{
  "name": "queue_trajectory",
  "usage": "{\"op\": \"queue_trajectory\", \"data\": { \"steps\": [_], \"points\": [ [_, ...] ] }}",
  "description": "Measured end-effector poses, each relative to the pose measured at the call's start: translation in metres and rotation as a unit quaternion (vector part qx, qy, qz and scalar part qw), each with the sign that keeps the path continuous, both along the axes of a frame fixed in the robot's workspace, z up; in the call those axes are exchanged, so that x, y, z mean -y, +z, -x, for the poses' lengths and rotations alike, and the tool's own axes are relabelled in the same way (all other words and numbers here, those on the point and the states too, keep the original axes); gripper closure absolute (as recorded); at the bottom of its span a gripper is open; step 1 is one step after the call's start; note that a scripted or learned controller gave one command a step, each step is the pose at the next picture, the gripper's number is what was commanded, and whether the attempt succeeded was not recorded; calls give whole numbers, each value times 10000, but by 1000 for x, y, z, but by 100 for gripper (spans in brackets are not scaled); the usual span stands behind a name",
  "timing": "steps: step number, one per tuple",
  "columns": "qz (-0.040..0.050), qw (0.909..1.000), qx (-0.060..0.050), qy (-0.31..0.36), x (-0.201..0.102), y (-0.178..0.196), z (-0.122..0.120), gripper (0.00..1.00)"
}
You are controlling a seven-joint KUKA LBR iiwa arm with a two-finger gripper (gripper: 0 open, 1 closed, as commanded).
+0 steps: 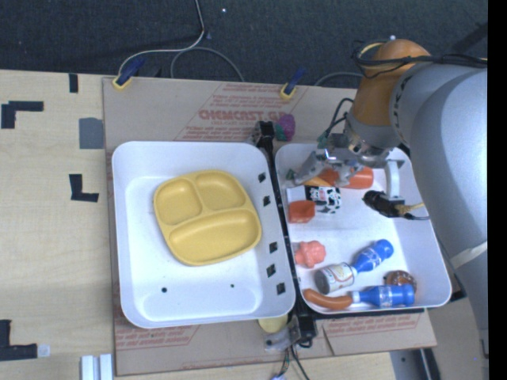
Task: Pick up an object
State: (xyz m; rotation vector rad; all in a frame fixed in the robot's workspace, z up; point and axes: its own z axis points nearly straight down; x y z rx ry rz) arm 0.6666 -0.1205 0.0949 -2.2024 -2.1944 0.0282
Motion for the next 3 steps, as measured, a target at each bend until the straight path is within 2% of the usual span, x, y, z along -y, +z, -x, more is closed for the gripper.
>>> {"op": "queue_trajectory", "data": {
  "steps": [1, 2, 3],
  "points": [
    [68, 10000, 23, -21, -5, -1, 1, 0],
    [93, 9999, 30, -32, -8, -1, 1, 0],
    [127, 9999, -17, -49, -2, 12, 3, 100]
  ]
}}
